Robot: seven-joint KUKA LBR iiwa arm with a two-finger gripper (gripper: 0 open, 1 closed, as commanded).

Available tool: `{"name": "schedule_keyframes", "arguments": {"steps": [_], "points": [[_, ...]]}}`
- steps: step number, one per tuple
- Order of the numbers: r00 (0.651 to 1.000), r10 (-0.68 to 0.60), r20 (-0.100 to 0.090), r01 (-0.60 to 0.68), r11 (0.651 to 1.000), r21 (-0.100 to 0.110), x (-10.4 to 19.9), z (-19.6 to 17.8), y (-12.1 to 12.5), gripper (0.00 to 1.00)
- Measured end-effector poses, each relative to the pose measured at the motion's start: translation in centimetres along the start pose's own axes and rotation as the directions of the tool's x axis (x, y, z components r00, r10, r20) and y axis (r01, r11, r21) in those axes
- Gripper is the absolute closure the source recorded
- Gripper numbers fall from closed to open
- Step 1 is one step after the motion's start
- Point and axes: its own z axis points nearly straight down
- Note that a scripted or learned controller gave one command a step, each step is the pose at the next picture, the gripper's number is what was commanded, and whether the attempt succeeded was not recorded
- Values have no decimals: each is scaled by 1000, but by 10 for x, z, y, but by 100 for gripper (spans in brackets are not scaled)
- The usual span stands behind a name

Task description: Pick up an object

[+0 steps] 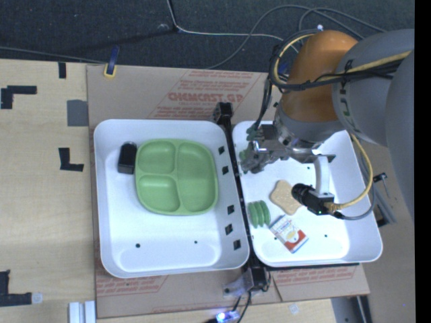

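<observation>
While the arm reaches in over the right bin, the gripper sits low at that bin's upper left corner, just beside the divider between the two bins. Whether the fingers are apart or together cannot be told: the tips are a dark, blurred cluster. Nothing can be made out between them.

Right bin contents, all placed relative to the gripper:
- Tan biscuit-like piece, below and slightly right of the gripper, near but apart from it.
- Green ridged item, straight below the gripper, close to the bin's left wall.
- Small packet, white with red, below the tan piece, just beside the green item's lower right.
- Black cylindrical part on a yellow cable, right of the tan piece and touching or nearly touching it; it seems to belong to the arm's hardware.

Left bin:
- Green plate with four compartments, lying flat, well left of the gripper, across the divider.
- Black block, touching or just beside the plate's left rim.

Both bins sit on a cardboard sheet on the bench. Black tape marks are on the bench, left of the cardboard. Dark cables run across the dark surface above the bench.
</observation>
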Motion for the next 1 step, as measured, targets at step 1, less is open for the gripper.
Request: {"name": "schedule_keyframes", "arguments": {"steps": [1], "points": [[1000,0,0,0,1000,1,51,-8,-14,100]]}}
